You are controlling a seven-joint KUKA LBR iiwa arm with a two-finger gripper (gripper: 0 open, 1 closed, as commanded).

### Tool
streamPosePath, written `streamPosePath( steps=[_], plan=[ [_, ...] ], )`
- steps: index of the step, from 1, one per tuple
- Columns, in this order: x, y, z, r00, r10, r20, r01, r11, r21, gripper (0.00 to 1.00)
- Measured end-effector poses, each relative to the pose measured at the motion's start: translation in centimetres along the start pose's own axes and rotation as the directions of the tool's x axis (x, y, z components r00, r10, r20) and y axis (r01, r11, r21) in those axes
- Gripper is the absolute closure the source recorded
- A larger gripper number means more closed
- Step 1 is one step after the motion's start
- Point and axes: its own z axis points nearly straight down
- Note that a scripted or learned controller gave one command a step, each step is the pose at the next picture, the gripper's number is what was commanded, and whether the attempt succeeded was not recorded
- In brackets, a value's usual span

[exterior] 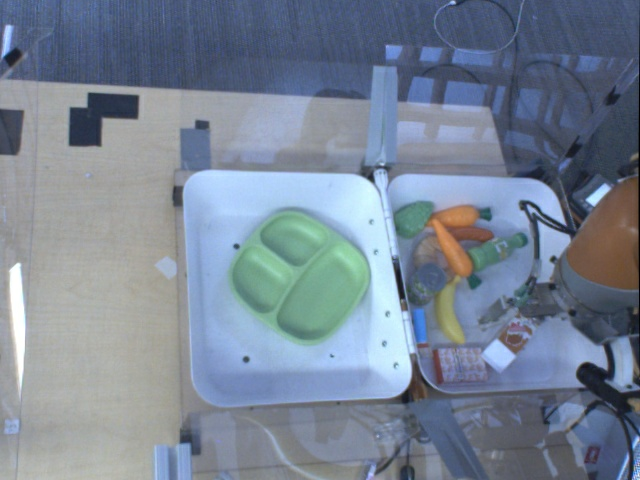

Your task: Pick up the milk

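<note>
Lower right of frame: milk carton (508, 343) lying in right bin (545, 373) beside red packet (460, 365), gripper (512, 308) poised just above it, finger state impossible to tell.

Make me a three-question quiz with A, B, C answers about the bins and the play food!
1. Where is the green plate?
A. in the left bin
B. in the right bin
C. on the bare bench

2. How many sections does the green plate have?
A. two
B. three
C. five

3. How does the banana lie?
A. standing upright
B. hanging from the gripper
C. flat on the floor of the right bin

Answers:
1. A, the plate sits in the middle of the left bin.
2. B, two small sections and one large one are visible.
3. C, it lies flat below the carrots, beside the gripper, which is low in the right bin.
</note>
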Motion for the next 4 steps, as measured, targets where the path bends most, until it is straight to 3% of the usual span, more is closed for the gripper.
streamPosePath(
  steps=[1, 2, 3, 4],
  plan=[
    [0.1, 0.4, -1.2, 1.0, -0.003, 0.002, 0.003, 1.0, -0.009, 1.0],
    [6.5, 0.4, -8.7, 0.999, -0.037, -0.004, 0.037, 0.999, 0.006, 1.0],
    [9.3, 0.7, -11.0, 1.0, -0.008, -0.004, 0.008, 1.0, 0.007, 1.0],
    [9.3, 0.6, -11.0, 1.0, -0.007, -0.004, 0.007, 1.0, 0.007, 0.0]
  ],
)
